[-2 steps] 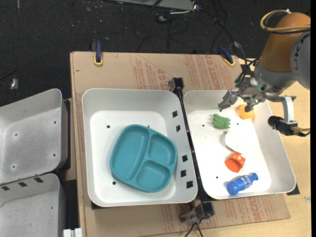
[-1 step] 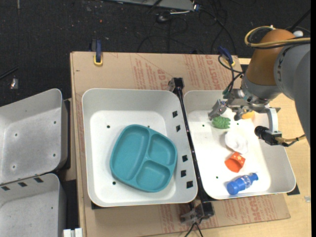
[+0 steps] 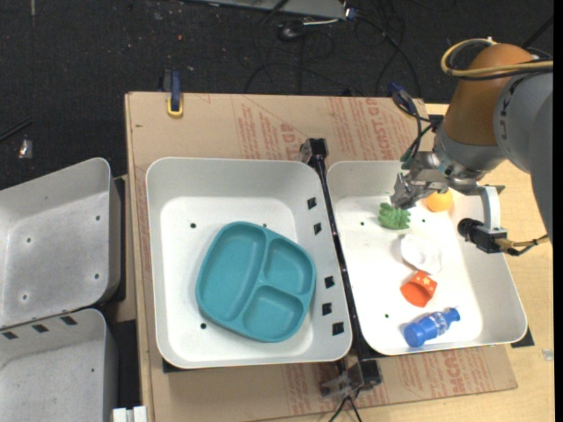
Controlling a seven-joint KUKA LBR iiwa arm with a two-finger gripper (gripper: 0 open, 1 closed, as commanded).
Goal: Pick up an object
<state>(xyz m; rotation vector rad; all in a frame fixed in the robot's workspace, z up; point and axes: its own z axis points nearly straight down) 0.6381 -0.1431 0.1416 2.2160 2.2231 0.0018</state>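
Landmark: I take the right bin [image 3: 506, 301] as my reference.
Gripper [image 3: 405, 193]: I see it low over the bin's far left part, just above the green toy [image 3: 395, 215].
Fingers: I cannot tell whether they are parted or closed.
Green toy: lies on the bin's floor, far left.
Others in that bin: yellow object [image 3: 438, 202], white object [image 3: 422, 252], orange cup [image 3: 420, 288], blue bottle [image 3: 430, 325].
Beside it: left bin [image 3: 176, 200] holding a teal tray [image 3: 255, 281].

We find red lettering printed across the brown board [image 3: 264, 117] under the bins, at the upper middle and lower right of the frame, seemingly upside down and too faint to read.
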